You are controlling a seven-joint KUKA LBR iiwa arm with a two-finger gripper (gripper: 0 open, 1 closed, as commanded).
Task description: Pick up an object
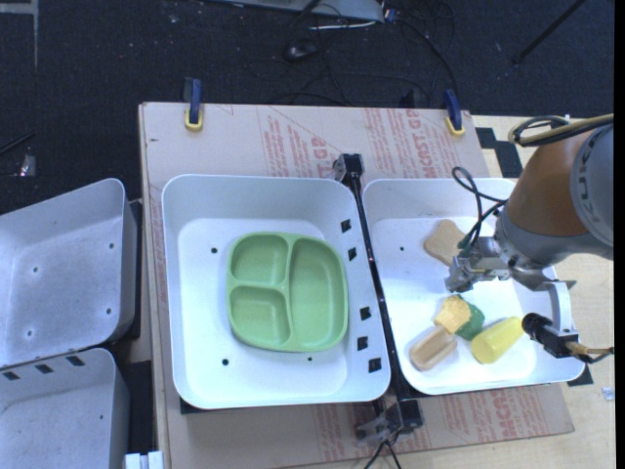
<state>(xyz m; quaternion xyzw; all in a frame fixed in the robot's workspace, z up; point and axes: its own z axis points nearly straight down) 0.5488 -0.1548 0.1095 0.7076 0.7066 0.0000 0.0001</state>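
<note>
At the far left sit two spare white trays (63,252) off the bench, doing nothing. Next comes the left bin (186,262), and in its middle lies a green divided plate (289,291), three compartments, flat on the floor of the bin and well apart from the arm. A black divider (366,262) runs between the two bins.

The action is in the right bin (405,213). Near its front wall a small cluster lies together: a tan, bread-coloured piece (431,347) furthest left, a yellow block (453,315) touching a small green piece (473,322) just behind it, and a yellow rounded object (496,340) to the right, its long axis running on a slant from front-left to back-right. Further back, a tan wedge (444,239) lies alone, partly covered by the cable and wrist.

The gripper (467,274) hangs over the middle of this bin, between the tan wedge behind it and the cluster in front. The yellow block sits just in front of the fingertips and looks like the nearest candidate, though the wedge is about as close on the other side. Nothing is visibly between the fingers, and from this slant I cannot tell whether they stand apart or closed; the wrist body hides them. As I judge it, the pick has not been made yet.
</note>
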